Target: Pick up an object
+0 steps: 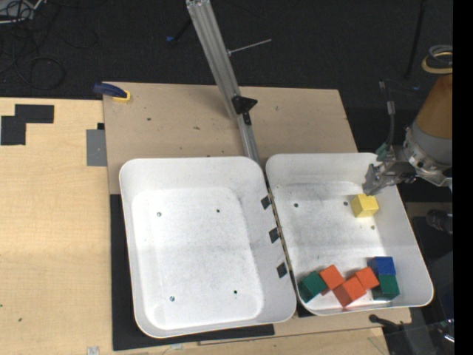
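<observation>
Camera view, lower right: orange point(347, 285), green point(312, 284) and blue blocks point(383, 265) heaped against the right bin's point(325, 170) near wall, crowded and awkward to grip. Higher up, alone on bare floor: yellow block point(364, 205), easier target. Just above it, touching or nearly so: gripper point(376, 180), open or closed impossible to tell.

The arm point(437, 128) shows a rounded orange band above a pale grey wrist section, the grey ringed by a darker seam. Below the wrist sits the gripper point(374, 180), a small cluster of dull metal-grey parts with a touch of green at its upper side. A thin dark cable or rod rises beside the wrist.
</observation>
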